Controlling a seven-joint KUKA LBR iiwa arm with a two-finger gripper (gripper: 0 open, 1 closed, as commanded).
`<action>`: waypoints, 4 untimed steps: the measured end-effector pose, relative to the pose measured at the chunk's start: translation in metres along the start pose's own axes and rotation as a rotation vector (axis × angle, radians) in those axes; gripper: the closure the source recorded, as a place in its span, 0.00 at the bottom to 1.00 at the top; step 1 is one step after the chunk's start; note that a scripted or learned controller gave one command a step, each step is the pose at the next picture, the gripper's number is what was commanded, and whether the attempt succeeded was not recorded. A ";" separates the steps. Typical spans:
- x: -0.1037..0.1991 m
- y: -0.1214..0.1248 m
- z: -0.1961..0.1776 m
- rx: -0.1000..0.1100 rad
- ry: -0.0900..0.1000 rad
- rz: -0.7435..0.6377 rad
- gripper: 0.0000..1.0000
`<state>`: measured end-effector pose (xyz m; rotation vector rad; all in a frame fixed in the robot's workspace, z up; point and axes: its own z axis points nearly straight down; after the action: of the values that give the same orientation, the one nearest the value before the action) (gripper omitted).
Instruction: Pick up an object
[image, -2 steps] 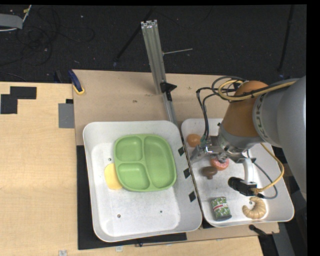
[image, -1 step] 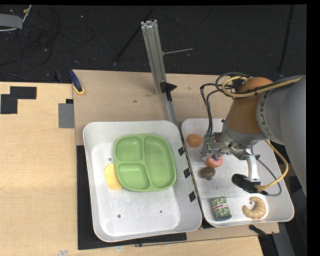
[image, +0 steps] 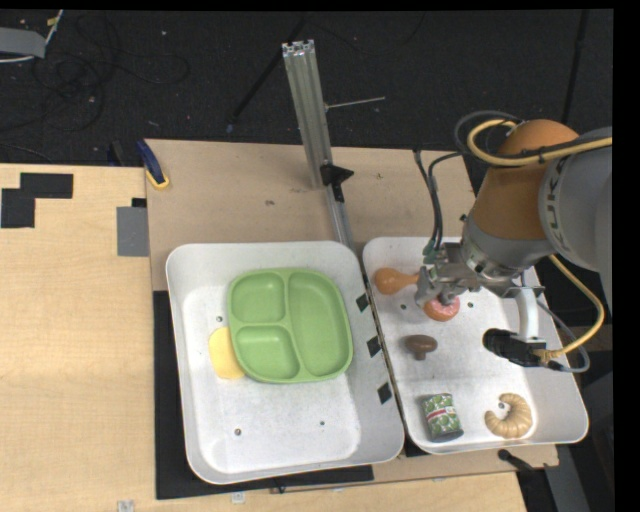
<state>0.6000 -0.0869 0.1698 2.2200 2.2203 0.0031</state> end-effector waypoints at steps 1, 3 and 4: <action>-0.009 0.003 -0.059 0.000 -0.001 0.001 1.00; 0.045 -0.019 -0.080 0.008 0.002 -0.004 1.00; 0.093 -0.039 -0.066 0.009 0.002 -0.004 1.00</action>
<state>0.5609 0.0064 0.2359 2.2206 2.2303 -0.0048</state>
